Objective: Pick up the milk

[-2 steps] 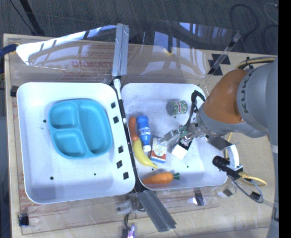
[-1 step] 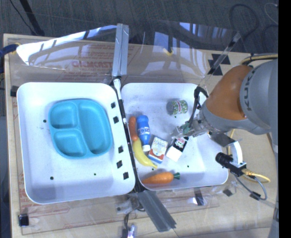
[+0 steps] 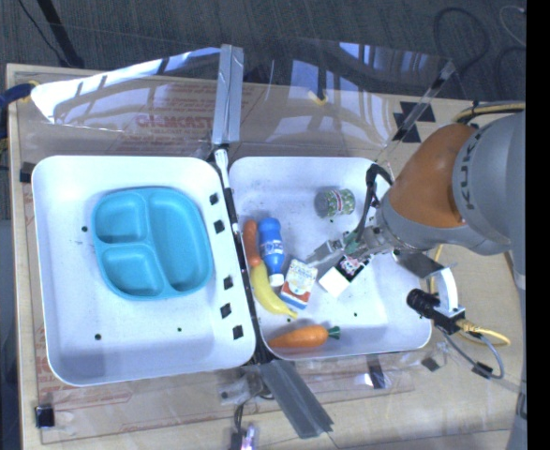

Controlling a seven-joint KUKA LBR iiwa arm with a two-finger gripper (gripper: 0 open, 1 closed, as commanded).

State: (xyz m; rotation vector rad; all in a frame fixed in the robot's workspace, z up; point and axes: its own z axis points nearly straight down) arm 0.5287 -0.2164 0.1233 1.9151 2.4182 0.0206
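Presently: gripper (image 3: 342, 262) low in right bin (image 3: 387, 322), finger state cannot be told. Milk carton (image 3: 298, 283) – lying just left of the fingertips, beside banana (image 3: 267, 293) and blue bottle (image 3: 272, 245); carrot (image 3: 300, 337) below.

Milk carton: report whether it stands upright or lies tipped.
Tipped. The milk carton lies on its side on the right bin floor, between the banana and the gripper, broad printed face up.

Arm (image 3: 485, 190): grey rounded casing, 3 o'clock of frame. Orange band (image 3: 432, 187): broad glossy dome above wrist. Black cable (image 3: 372, 193): thin loop at 9 o'clock of band. Gripper (image 3: 348, 262): small, white-black block with metallic parts.
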